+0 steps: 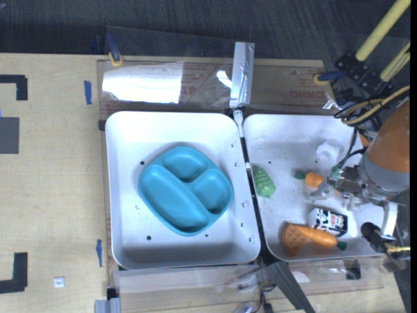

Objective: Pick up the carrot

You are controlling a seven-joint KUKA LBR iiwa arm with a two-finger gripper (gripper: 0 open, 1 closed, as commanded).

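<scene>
Grey arm with orange band entering from right, wrist low, gripper (332,182) pointing left

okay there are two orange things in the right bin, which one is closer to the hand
The small orange piece with the green end, right beside the hand. The larger orange cone-shaped one lies farther off, near the bin's front edge.

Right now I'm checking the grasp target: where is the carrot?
The carrot lies in the right bin, near its middle right, beside the gripper and above the black-and-white packet; the green toy sits to its left.
</scene>
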